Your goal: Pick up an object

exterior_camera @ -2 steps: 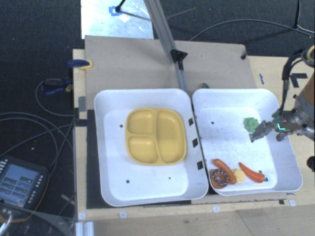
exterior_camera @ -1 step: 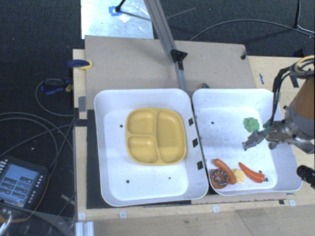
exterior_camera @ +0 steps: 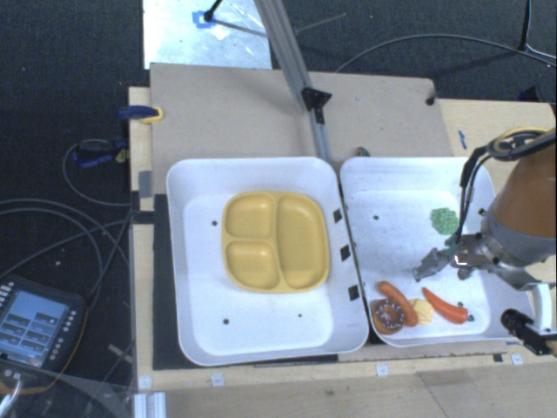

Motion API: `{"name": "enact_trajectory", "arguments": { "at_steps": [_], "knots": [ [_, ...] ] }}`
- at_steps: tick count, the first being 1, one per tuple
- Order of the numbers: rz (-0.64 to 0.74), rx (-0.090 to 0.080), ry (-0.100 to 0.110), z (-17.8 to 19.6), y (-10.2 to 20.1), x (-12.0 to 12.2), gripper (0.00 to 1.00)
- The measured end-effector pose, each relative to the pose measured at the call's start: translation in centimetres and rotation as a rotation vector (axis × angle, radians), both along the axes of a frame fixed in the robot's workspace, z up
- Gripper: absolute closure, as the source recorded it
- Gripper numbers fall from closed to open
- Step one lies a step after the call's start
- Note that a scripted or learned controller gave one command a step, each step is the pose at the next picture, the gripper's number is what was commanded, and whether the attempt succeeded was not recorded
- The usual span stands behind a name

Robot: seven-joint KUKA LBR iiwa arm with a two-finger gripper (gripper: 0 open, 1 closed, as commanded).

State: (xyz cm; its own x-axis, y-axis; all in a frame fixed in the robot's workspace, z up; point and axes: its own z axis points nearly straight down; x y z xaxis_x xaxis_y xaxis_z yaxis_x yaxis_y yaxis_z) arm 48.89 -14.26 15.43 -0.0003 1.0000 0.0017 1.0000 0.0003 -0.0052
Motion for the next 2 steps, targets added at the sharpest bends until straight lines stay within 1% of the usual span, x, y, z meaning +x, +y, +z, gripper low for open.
{"name": "enact_trajectory", "arguments": {
  "at_steps": [1, 2],
  "knots": [
    [0.000, -0.001, -0.002, -4.8, -0.7, 0.6, 0.00],
    [0.001, -0.002, -0.008, -3.4, -0.7, 0.8, 1.00]
  ]
}}
